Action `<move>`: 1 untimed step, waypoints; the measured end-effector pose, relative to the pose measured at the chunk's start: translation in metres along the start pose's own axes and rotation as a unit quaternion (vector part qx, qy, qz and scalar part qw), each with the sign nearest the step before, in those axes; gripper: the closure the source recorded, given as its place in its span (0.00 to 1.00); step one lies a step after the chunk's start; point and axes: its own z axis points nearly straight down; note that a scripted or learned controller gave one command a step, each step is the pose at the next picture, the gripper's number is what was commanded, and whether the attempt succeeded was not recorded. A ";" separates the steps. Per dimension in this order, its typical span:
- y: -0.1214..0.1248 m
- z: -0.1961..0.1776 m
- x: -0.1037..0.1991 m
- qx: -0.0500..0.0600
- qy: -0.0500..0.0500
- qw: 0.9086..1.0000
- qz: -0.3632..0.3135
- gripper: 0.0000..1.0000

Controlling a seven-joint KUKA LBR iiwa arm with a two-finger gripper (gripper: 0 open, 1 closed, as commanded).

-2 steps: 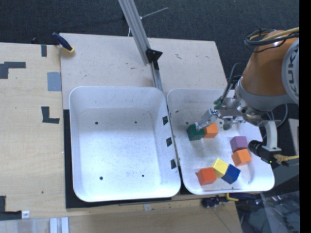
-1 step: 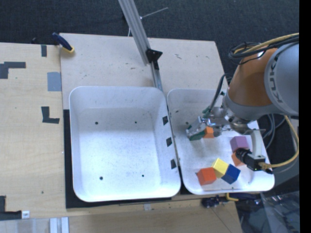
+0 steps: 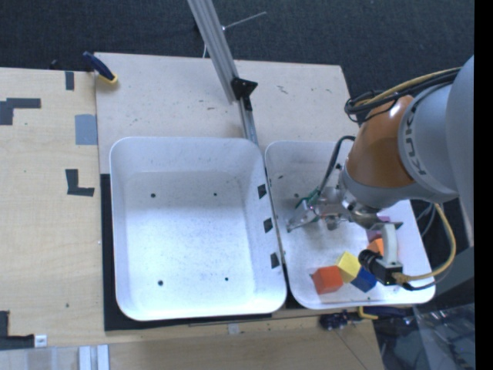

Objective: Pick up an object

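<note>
The jaws [image 3: 302, 213] hung over bare floor in the right bin [image 3: 308, 156]; whether clenched, I couldn't tell. The blocks [image 3: 343, 272] sat clustered nearby, so closing there would likely grab nothing.

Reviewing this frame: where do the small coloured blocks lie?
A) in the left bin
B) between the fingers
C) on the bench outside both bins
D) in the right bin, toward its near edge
D: the orange block, yellow block and blue block sit clustered on the floor of the right bin, near its front rim.
</note>
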 end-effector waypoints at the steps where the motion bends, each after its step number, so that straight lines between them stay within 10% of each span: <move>1: 0.001 -0.013 0.000 -0.002 0.000 1.000 -0.001 1.00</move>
